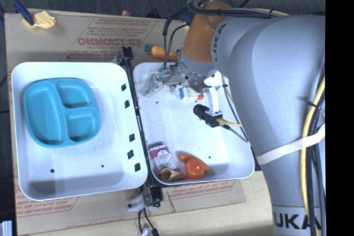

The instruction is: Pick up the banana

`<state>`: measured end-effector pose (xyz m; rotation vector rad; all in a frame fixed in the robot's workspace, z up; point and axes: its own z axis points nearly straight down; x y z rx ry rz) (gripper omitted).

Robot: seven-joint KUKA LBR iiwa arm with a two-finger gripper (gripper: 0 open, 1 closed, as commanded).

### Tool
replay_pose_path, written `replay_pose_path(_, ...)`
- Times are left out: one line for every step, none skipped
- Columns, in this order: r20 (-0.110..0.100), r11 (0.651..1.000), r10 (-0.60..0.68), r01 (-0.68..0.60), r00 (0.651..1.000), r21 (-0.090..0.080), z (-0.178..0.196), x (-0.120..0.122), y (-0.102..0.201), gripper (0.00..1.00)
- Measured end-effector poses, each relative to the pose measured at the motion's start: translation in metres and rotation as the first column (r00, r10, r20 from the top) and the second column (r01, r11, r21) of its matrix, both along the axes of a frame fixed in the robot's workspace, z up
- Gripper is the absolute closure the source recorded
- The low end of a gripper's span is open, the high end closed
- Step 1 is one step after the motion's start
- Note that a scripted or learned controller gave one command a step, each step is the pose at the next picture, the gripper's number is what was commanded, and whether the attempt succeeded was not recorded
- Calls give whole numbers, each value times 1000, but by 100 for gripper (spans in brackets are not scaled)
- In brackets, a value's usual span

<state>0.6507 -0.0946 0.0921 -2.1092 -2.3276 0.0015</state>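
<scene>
My gripper (161, 79) hangs low over the far left corner of the right bin (166, 124), just inside its back wall. The grey arm with its orange band (200, 25) comes in from the right and covers the bin's far right part, hiding what lies under it. Small blurred parts in white, blue and red (191, 94) sit right beside the gripper; I cannot tell whether they are objects or gripper parts.
At the right bin's near edge lie a red and white packet (159, 153), a brown cone-shaped piece (171, 174) and an orange round item (194, 167). A blue divided tray (61, 111) sits in the left bin (110, 157). An orange item (159, 52) lies behind the bins, and a yellow item (44, 20) at the far left.
</scene>
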Motion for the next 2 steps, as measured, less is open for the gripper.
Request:
replay_pose_path(-4, 1000, -13, 13, 1000, 2, 11, -81, -116, 0)
replay_pose_path(-5, 986, -164, 164, 986, 2, -1, -142, -43, 0)
